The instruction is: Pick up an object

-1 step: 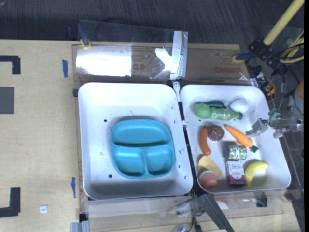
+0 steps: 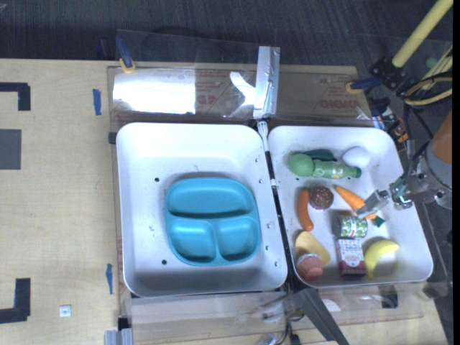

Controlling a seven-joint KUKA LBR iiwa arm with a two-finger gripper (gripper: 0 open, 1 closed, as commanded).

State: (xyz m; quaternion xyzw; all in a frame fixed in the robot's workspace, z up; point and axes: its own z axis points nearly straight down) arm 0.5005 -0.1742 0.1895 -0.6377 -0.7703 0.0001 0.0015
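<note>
Pale wooden bench (image 2: 50, 214) (black tape marks), dark carpet floor (image 2: 215, 6) beyond

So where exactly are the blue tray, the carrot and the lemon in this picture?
blue tray (image 2: 212, 196): camera view, on the floor of its wide upper compartment.
carrot (image 2: 348, 195): camera view, on the middle of its orange body.
lemon (image 2: 380, 251): camera view, on the middle of its yellow skin.

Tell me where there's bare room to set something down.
Bare floor rings the blue tray in the left bin, widest along its far wall. The right bin is crowded with toy food; the gripper hangs over it.
</note>
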